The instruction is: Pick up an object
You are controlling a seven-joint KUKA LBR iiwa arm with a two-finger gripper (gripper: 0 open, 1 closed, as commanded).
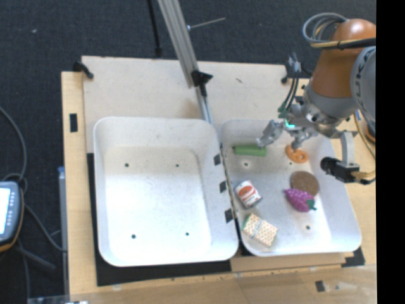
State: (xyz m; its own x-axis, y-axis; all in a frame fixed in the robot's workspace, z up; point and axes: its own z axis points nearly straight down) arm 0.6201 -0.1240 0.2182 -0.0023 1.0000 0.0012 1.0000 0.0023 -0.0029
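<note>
We see the gripper (286,135) over the far part of the right bin (345,230), and its fingers stand spread apart with nothing between them. Just near it on the left lies a green stick (249,149), flat on the bin floor, and just on its right lies a small orange piece (295,153). Nearer to us we find a brown disc (305,182), a purple grape bunch (299,199), a small can (247,194) and a wrapped pack (260,230) near the bin's left wall. The left bin (107,138) is beside it. We judge the green stick is the likely target: it looks light and stiff, perhaps a little slippery, so we would take it across its narrow width, at the middle.
</note>
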